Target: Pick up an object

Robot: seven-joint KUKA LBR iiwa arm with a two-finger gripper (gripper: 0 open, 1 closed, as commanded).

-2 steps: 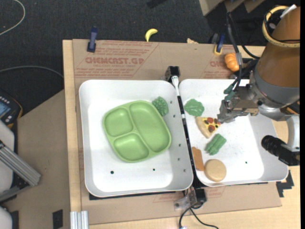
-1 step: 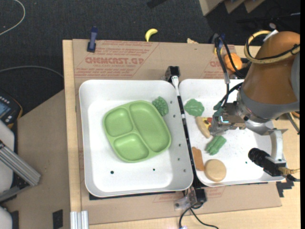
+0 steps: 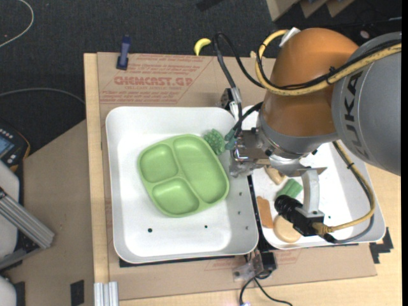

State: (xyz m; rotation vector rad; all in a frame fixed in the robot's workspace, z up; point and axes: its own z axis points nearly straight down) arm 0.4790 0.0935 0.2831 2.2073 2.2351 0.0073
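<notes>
- Camera view: the bench (image 3: 95,113) carries a brown sheet printed with red lettering, and two white bins sit on it side by side.
- The left bin (image 3: 121,177) fills the middle of the frame. A light green divided plate (image 3: 182,174) with three compartments lies flat in it, tilted diagonally.
- A small dark green object (image 3: 215,140), perhaps a toy broccoli, sits just beside the plate's upper right corner, near the bin's right wall.
- The right bin (image 3: 360,212) is at the lower right, largely covered by the arm (image 3: 306,88), whose orange band sits at the upper right of the frame.
- The gripper (image 3: 285,168) hangs over the left part of the right bin. The wrist hides it, so I cannot tell whether it is open, closed or holding anything.
- Below it lie a small green cylinder (image 3: 292,187), a beige piece (image 3: 275,176), an orange-tan strip (image 3: 262,210) by the bin's left wall, and a tan round piece (image 3: 287,233) near the lower edge.
- A blue object (image 3: 123,53) and a yellow object (image 3: 202,44) rest at the sheet's top edge.
</notes>
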